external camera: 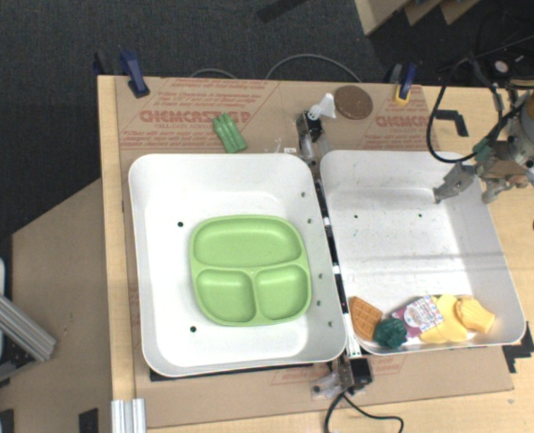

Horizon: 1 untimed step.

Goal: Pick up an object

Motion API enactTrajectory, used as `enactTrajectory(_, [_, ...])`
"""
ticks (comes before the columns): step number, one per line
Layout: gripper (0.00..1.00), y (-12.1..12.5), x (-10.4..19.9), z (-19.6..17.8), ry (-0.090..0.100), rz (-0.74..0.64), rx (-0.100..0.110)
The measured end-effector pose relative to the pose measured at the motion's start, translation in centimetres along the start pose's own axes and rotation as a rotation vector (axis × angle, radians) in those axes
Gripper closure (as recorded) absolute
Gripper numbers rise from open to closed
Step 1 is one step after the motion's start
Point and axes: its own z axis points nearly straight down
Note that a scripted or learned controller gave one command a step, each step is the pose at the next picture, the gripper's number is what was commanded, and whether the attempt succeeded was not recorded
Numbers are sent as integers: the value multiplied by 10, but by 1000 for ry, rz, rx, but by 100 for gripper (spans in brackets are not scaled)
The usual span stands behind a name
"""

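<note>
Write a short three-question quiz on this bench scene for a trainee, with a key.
1. True or false: the green divided tray lies in the right bin.
2. Where in the right bin does the cluster of small items sit? A) far edge B) near edge C) centre
3. Fill in: the tool hovers over the right bin's far ____ corner.

Key: 1. False, it lies in the left bin. 2. B, along the near edge: a waffle-like piece, a dark green item and yellow pieces. 3. Right.
</note>
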Motion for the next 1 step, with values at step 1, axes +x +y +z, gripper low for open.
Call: enactTrajectory(1, [0, 33, -13, 128, 7, -2, 1])
